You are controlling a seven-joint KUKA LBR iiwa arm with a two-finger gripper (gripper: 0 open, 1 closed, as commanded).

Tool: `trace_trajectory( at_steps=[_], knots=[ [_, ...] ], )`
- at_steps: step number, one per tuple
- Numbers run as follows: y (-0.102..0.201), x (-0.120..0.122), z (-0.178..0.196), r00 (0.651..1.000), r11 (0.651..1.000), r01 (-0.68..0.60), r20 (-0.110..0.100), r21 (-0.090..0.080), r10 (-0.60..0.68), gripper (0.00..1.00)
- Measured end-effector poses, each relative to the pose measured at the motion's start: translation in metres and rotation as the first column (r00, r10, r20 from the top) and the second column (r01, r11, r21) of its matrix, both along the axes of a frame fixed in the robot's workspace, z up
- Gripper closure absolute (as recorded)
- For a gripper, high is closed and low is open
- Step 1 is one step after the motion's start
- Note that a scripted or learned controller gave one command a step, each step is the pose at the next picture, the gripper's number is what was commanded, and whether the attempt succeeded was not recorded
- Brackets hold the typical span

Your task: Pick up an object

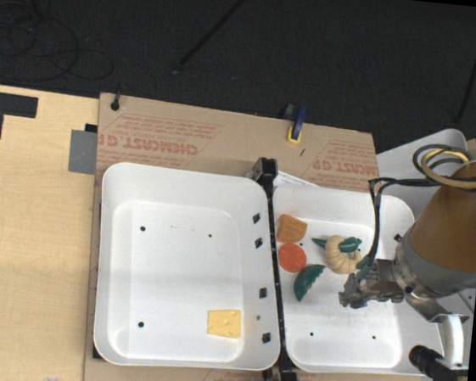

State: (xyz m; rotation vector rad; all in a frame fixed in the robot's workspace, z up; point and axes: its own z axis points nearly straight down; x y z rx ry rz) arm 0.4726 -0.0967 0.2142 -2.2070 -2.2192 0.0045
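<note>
End effector (pixel 356 291) sits low in the right bin (pixel 373 350); finger state cannot be determined. Nearest candidate, a cream curved toy (pixel 341 255), lies just beside it. Probably light and rigid; grip across its middle.

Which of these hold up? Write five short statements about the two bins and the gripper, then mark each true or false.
1. The flat yellow square piece lies in the left white bin. True.
2. The round red-orange disc lies in the left bin. False: it lies in the right white bin, near the divider.
3. The gripper hangs over the right bin. True.
4. The orange block sits between the gripper's fingers. False: it lies apart from the gripper, up near the divider.
5. The cream curled piece lies close beside the gripper. True.
</note>
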Motion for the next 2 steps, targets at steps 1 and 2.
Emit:
trace_trajectory(
  at_steps=[1, 2],
  knots=[
    [0.061, 0.003, -0.013, 1.000, 1.000, 0.000, 0.005, -0.003, 0.000, 1.00],
    [0.052, 0.004, 0.042, 1.000, 1.000, 0.005, 0.013, -0.006, -0.005, 1.00]
  ],
)
